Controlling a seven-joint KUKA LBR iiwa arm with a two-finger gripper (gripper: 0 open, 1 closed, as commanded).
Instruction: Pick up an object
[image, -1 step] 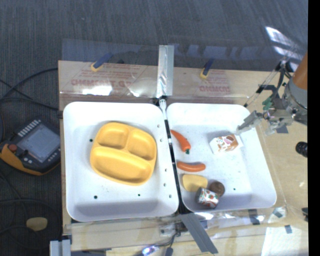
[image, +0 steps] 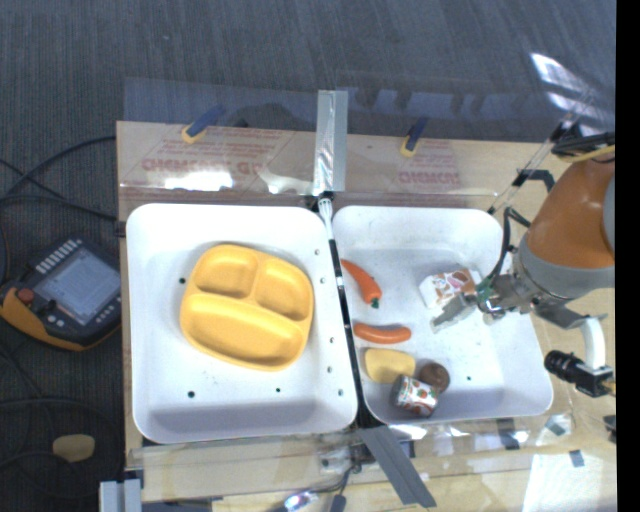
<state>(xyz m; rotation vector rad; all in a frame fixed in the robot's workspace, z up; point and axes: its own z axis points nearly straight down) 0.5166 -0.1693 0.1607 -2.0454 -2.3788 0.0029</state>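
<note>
Two bins (image: 140, 300) lay abreast: left held a yellow divided plate (image: 247, 305); right, a small white packet (image: 447, 287), seemingly light and crinkly, best pinched across its flat faces. Beside it the gripper (image: 455, 310) stood parted, grasping nothing.

The gripper (image: 462, 305) hangs inside the right bin (image: 400, 225), beside a small packet (image: 444, 286) at its far-left side. Left of it lie a pepper (image: 361, 281) and a sausage (image: 382, 332); nearer the front edge sit a potato (image: 387, 364) and a can (image: 417, 395). Well left, the left bin (image: 160, 400) holds a divided tray (image: 247, 305).
</note>
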